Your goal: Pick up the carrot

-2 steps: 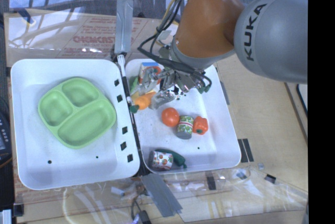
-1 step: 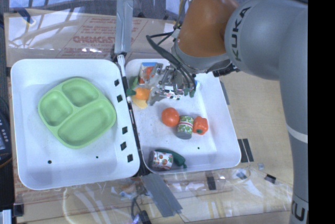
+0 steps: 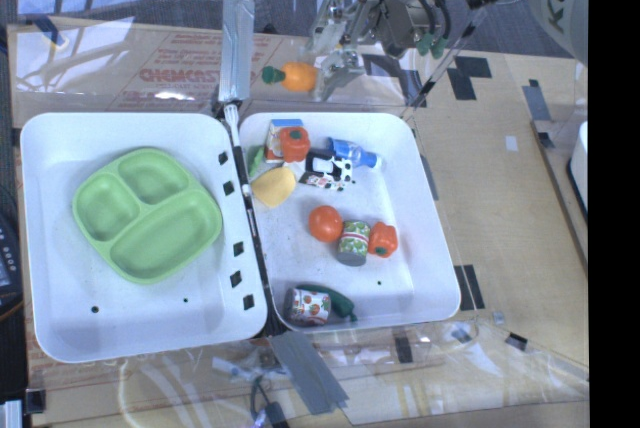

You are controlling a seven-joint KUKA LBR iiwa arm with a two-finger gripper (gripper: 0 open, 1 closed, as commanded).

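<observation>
Two white bins (image 3: 60, 316), one carrot (image 3: 290, 77) beyond them, fingers (image 3: 335, 66) state unclear.

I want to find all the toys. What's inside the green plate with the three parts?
Nothing lies in the green plate; all three of its parts show bare. It sits in the left bin, covering the bin floor beneath it. The toys lie in the right bin.

**Plastic, Metal and Tape**

Both white bins (image 3: 330, 131) look like matt, faintly speckled plastic. The green divided plate (image 3: 147, 214) is smooth plastic with a soft sheen. The worktop (image 3: 505, 216) appears as pale wood or board, patched with clear glossy film and grey tape. The claw (image 3: 335, 66) shows bare, shiny metal. The carrot (image 3: 292, 76) looks glossy plastic.
</observation>
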